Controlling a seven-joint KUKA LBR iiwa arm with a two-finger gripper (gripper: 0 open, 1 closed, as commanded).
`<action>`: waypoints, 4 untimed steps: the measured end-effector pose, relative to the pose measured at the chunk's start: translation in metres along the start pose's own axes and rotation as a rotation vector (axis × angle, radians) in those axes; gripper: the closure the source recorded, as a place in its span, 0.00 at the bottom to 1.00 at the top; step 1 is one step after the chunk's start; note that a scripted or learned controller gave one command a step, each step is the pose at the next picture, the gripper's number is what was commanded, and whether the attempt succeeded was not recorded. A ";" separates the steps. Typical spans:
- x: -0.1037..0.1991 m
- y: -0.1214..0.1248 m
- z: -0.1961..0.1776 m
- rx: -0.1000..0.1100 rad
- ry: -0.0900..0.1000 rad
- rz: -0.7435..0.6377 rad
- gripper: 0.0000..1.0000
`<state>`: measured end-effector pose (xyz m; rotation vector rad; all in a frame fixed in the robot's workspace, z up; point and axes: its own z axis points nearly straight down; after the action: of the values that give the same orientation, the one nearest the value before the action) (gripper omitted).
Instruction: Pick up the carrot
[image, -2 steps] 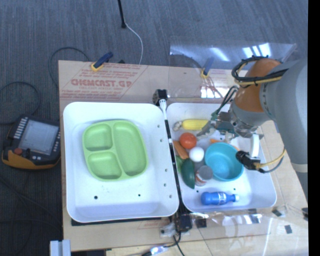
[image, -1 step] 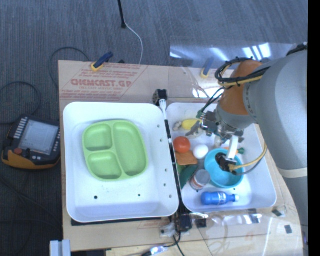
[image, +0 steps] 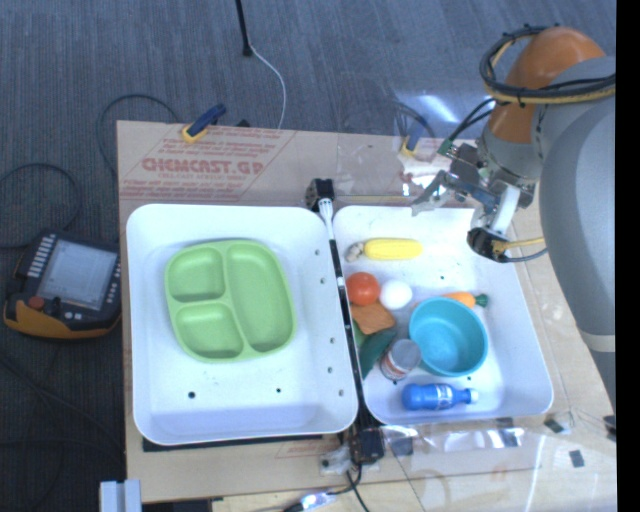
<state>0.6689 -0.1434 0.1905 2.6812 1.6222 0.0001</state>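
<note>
Your hand (image: 455, 190) sits upper right of frame, fingers apart, gripping nothing. Carrot (image: 463, 298) lies below it, mid-right bin, tucked behind blue bowl (image: 447, 336) rim; long axis approx. left-right.

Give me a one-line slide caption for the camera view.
Pincer above the right bin's far edge; carrot lies tucked behind the blue bowl; green tray in the left bin.

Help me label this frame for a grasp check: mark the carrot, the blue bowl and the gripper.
carrot (image: 463, 298): camera view, on the orange sliver showing past the bowl's rim.
blue bowl (image: 447, 336): camera view, on its inner floor.
gripper (image: 447, 187): camera view, midway between its fingertips, above the right bin's far edge.
</note>
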 end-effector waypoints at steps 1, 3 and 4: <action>-0.057 -0.038 0.095 0.008 0.001 -0.328 0.00; -0.079 -0.045 0.099 -0.010 0.004 -0.270 0.00; -0.078 -0.023 0.098 0.019 0.027 -0.204 0.00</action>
<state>0.6127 -0.2030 0.0925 2.5262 1.9046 0.0202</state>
